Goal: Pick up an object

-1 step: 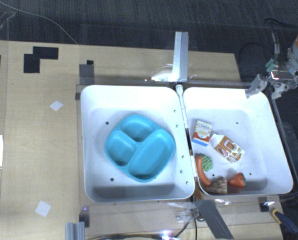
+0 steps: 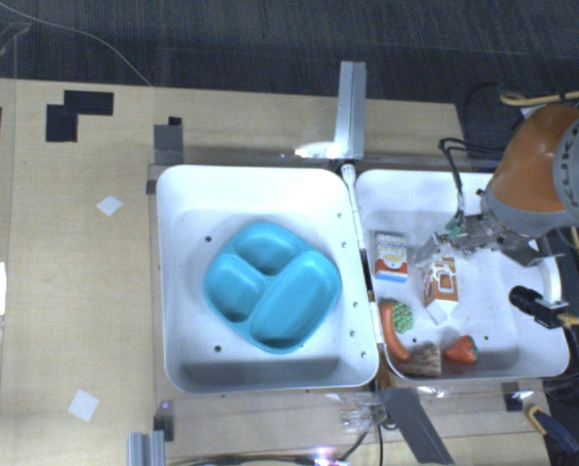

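Wooden bench surface carries two shallow white bins side by side, with dark flooring beyond the far edge.

Nearest the camera, along the front wall of the right bin, lie a brown item, a red item and an orange-and-green item that runs back along the divider. These three sit close together, some touching.

Further back stand two small cartons: a white-and-orange carton near the bin centre and a smaller carton just beside the divider. Any of these may serve as the object to pick.

The left bin holds a blue divided tray.

At the far side, the gripper hangs over the right bin, just behind the white-and-orange carton, below the orange band. Finger opening cannot be determined at this resolution; no object is visibly held.

Risks, as judged:
- A descent onto the carton's edge may tip or push it instead of capturing it.
- The clustered front items may be dragged together, causing a double or failed grasp.
- Items against the divider leave little finger clearance; wall contact is likely.
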### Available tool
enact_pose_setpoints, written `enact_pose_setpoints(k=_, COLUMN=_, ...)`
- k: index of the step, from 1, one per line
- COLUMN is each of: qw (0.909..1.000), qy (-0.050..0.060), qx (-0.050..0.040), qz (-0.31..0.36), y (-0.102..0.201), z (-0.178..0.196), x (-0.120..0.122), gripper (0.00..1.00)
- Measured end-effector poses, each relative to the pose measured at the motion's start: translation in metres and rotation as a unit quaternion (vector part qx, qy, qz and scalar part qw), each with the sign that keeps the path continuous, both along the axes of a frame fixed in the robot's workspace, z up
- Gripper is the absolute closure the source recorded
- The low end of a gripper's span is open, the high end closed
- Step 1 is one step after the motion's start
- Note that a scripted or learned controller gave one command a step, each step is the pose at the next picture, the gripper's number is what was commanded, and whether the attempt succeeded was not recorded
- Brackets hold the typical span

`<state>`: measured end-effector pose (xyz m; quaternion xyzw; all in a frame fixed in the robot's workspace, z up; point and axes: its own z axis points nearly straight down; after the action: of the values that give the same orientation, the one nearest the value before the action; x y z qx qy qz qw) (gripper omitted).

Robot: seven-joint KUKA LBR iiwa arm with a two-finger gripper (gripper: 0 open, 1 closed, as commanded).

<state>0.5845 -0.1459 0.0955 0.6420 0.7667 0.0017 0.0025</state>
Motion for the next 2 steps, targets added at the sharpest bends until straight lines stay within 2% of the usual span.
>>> enact_pose_setpoints(k=1, qw=0.9961, qy=0.000, qx=-0.0004, qz=0.088, y=0.055, z=0.026, x=0.036, gripper=0.00)
enact_pose_setpoints(k=2, qw=0.9993, qy=-0.002, qx=-0.0015, qz=0.036, y=-0.024, z=-0.007, x=-0.009, gripper=0.00)
